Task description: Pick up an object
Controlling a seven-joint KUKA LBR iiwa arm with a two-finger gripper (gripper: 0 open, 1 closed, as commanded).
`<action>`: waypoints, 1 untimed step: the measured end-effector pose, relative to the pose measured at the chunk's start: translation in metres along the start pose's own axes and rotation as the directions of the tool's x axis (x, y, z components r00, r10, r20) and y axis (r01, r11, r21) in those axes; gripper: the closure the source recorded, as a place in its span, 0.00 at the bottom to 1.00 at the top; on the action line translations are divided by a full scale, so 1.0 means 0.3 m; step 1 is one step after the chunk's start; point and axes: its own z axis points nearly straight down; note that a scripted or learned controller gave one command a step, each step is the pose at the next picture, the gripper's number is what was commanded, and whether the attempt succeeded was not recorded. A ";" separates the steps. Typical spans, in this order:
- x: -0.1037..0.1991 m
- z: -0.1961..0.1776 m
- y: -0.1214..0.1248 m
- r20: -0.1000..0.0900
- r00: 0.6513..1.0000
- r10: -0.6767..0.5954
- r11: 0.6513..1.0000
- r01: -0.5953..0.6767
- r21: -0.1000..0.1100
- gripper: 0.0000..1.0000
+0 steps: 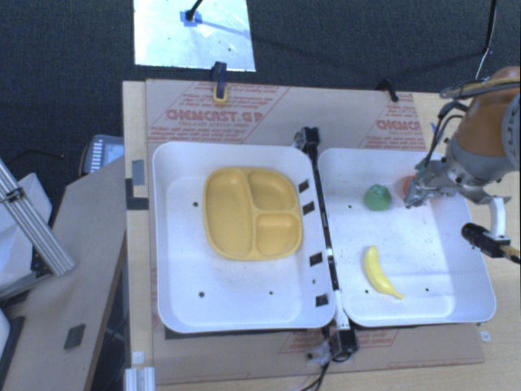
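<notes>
In the right bin [456, 300] a green round object [377, 197] lies near the back left. A yellow banana [379, 272] lies toward the front, near the middle. A small orange-red thing [404, 184] shows just right of the green object, partly hidden by my gripper [415, 195]. The gripper hangs low over the bin's back right, right beside the orange-red thing and a short way from the green one.
The left bin [179, 283] holds a yellow divided plate [251, 213] at its middle. A black clipped divider [319, 218] runs between the two bins. The arm's orange band [487, 120] stands over the right bin's back right corner.
</notes>
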 end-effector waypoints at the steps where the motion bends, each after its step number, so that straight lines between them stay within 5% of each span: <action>1: 0.013 -0.152 0.011 -0.001 1.000 0.001 1.000 -0.001 -0.001 1.00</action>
